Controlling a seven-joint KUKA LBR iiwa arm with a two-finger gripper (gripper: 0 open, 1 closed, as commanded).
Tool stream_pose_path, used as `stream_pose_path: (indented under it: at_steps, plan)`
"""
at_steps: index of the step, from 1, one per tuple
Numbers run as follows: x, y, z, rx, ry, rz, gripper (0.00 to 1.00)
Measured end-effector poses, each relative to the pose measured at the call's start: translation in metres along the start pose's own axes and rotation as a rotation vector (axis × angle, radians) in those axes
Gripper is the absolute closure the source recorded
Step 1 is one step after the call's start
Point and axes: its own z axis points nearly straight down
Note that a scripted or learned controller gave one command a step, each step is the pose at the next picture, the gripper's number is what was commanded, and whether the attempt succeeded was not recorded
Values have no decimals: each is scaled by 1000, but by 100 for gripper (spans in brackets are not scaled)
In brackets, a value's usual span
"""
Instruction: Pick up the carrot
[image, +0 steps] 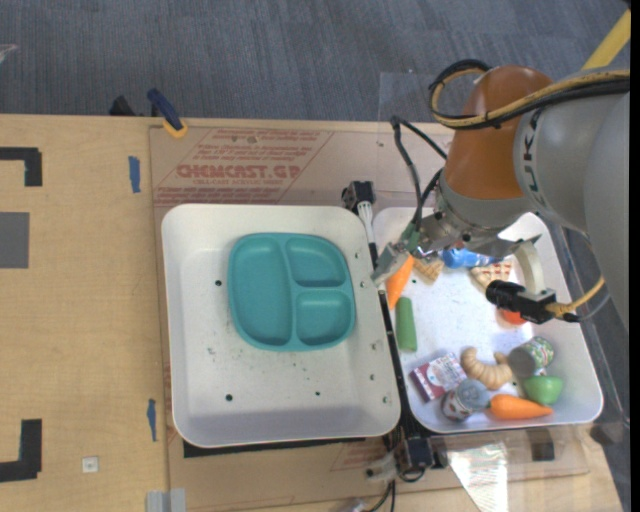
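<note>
An orange carrot (399, 281) hangs at the left edge of the right bin (580, 400), its upper end between the two fingers of my gripper (400, 258). The gripper is shut on that upper end, and the carrot points down and slightly left towards the divider between the bins. A second orange carrot-shaped piece (518, 407) lies at the bin's front right, beside a green apple (544, 388). The grey arm with its orange band (495, 130) reaches in from the upper right and hides the bin's back part.
A green cucumber (406, 324) lies just below the held carrot. Several toy foods, a croissant (486, 368), a red-white packet (437, 376) and a small can (465, 400), crowd the bin's front. A teal divided plate (292, 290) rests in the left bin (200, 380).
</note>
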Motion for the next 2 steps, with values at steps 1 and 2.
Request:
stream_pose_path:
  at_steps: [1,2]
  plan:
    - [-1,0,0,0,-1,1,0]
    - [-109,-53,62,9,1,215,0]
